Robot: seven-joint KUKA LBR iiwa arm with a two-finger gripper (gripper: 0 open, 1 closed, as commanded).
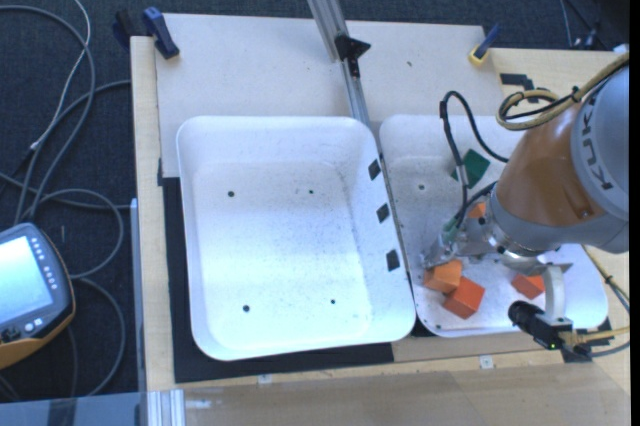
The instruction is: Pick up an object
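Seen from above and at a slant, a counter [250, 64] carries two shallow white bins side by side. The left bin [200, 154] has a speckled floor with nothing lying on it. The right bin [405, 139] holds the objects: two orange blocks [455, 286] touching each other near its front wall, a third orange block [527, 286] just right of them, and a green piece [474, 160] further back. The arm [560, 179], grey with an orange band, reaches in from the right and hangs low over this bin, its wrist covering the middle of it. The jaws [452, 246] sit just behind the orange pair, tangled among cables, and I cannot tell how they stand or whether anything is between them. By my reckoning the reach is made, but no object is visibly lifted; the grasp and raise are left.
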